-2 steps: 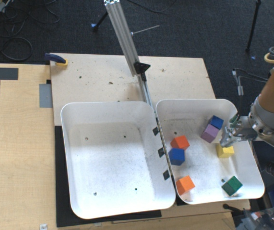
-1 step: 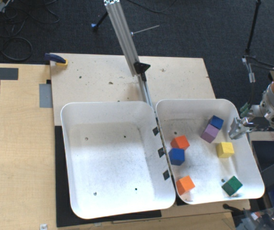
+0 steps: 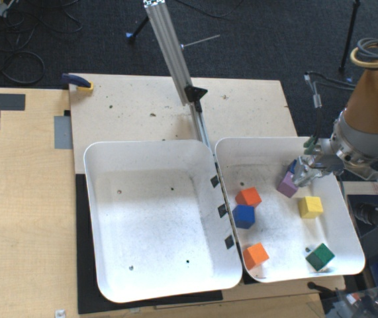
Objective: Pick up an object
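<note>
My gripper reaches in from the right over the upper part of the right bin. It is shut on a purple block, which hangs tilted at its tip, above the bin floor. Lying loose in the same bin are an orange block, a blue block touching it from below, a second orange block near the front wall, a yellow block and a green block.
The left bin stands beside the right one, their walls meeting in the middle. An aluminium rail slants up from the bench behind the bins. A blue and yellow clamp lies at the bench's back left corner.
</note>
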`<state>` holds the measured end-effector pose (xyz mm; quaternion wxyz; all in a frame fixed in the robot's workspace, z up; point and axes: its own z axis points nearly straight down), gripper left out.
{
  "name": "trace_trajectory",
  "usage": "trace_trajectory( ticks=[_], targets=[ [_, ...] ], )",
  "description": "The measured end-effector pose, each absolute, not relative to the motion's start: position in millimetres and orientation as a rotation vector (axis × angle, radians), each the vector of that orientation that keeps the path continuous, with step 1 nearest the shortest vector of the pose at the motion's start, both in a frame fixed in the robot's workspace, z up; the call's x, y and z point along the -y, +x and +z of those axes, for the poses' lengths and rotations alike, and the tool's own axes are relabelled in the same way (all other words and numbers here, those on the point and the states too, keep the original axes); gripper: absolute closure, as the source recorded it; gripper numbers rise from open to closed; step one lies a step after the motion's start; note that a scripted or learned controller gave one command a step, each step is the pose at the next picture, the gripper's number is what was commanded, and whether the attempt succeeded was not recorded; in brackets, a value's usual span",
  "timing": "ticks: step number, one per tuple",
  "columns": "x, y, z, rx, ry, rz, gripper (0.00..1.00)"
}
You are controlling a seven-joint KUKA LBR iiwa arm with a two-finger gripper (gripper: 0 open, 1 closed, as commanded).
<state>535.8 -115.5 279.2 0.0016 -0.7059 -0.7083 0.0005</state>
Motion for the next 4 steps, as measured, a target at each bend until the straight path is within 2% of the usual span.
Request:
trace_trajectory(
  ticks=[1, 2, 4],
  targets=[
    [60.3, 557.0, 260.8, 2.223, -2.212, 0.003, 1.00],
    [8.3, 565.6, 246.7, 2.222, -2.213, 0.005, 1.00],
    [-67.2, 603.2, 228.5, 2.222, -2.218, 0.002, 1.00]
  ],
)
